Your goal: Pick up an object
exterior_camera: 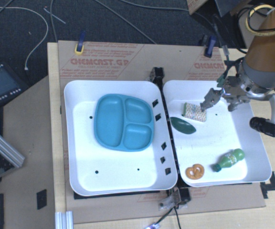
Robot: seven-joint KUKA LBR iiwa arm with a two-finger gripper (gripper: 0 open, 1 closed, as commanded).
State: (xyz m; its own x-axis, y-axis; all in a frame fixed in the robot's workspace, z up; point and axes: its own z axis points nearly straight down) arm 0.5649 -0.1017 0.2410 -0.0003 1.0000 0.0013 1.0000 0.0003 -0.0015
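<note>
A: Where is the gripper [220,100] just now?

B: Above the right bin [255,147], towards its far right corner. Its two fingers are spread apart, one reaching towards the bin's middle, the other towards its right wall. Nothing sits between them.

A: And what lies in that bin?

B: Four things. A small patterned packet [195,112] lies near the far edge, just beside the gripper's left-hand finger as the camera sees it; I cannot tell whether they touch. A dark green leaf-shaped piece [183,125] lies next to the packet, close to the bin's left wall. Near the front edge sits a pretzel [195,171], and beside it, towards the front right corner, a small green bottle [228,160] lies on its side, tilted.

A: The left bin [80,171]?

B: It holds a blue divided plate [123,122] with three compartments, lying flat in the far half, nearer the wall shared with the right bin.

A: What carries the bins?

B: A cardboard sheet [109,56] on the bench, held by a blue clamp [80,43] at its far left edge and another blue clamp [209,46] at the far right.
</note>
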